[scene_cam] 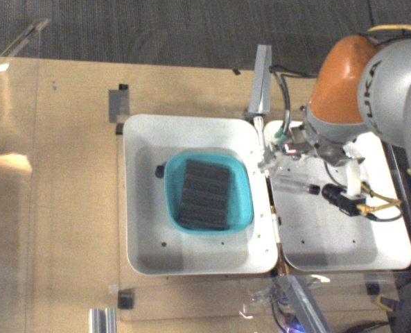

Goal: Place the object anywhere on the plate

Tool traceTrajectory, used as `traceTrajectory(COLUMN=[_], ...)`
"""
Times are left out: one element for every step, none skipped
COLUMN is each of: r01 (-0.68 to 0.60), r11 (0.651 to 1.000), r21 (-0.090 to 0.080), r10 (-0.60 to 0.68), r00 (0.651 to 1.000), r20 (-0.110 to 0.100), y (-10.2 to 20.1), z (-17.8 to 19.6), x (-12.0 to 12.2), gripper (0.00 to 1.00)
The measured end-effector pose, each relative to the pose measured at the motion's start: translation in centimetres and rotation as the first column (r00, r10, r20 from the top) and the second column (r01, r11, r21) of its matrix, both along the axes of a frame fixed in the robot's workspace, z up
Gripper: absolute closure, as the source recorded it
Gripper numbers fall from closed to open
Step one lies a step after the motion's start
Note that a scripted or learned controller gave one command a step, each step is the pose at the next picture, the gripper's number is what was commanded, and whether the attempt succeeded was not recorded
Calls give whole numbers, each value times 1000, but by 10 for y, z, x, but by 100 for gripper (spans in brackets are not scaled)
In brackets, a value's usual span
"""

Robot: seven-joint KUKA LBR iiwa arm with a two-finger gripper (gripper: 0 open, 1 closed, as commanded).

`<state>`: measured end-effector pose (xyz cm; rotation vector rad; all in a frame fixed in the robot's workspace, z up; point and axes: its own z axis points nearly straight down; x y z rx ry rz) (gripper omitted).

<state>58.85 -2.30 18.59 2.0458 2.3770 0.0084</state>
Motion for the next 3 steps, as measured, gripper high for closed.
traceTrajectory(r01=[-45, -34, -37], r11=[999, 999, 999], r21=[0, 0, -1], r10=[45, 34, 37], r00=[999, 999, 999], r20=[1, 0, -3], y=[14, 22, -5], z=[47, 49, -1], x=[-9, -11, 31], gripper=[0, 0, 0])
